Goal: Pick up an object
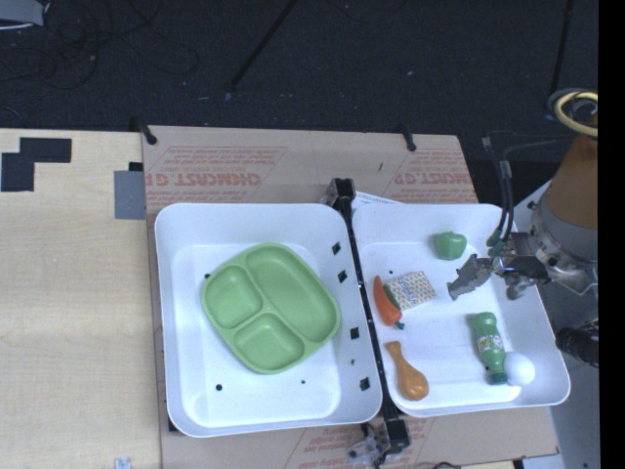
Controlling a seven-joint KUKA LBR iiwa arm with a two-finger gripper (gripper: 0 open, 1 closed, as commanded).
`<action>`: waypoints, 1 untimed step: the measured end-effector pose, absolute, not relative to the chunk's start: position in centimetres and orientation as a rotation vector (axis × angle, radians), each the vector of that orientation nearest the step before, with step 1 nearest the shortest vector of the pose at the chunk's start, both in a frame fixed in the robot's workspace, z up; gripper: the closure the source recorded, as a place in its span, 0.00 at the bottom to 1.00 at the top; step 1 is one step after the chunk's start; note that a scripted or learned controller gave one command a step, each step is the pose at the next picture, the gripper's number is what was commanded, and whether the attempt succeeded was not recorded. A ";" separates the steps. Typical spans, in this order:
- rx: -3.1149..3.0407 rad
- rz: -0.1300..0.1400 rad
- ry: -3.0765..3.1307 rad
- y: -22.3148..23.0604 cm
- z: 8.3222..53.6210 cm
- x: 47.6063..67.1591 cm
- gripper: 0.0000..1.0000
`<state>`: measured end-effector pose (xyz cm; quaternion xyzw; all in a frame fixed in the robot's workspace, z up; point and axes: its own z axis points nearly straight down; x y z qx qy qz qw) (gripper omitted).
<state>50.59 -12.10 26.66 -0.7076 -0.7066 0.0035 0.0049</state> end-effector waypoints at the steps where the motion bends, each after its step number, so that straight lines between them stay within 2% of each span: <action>1: -2.221 0.002 -2.221 -12.1 27.2 50.8 0.00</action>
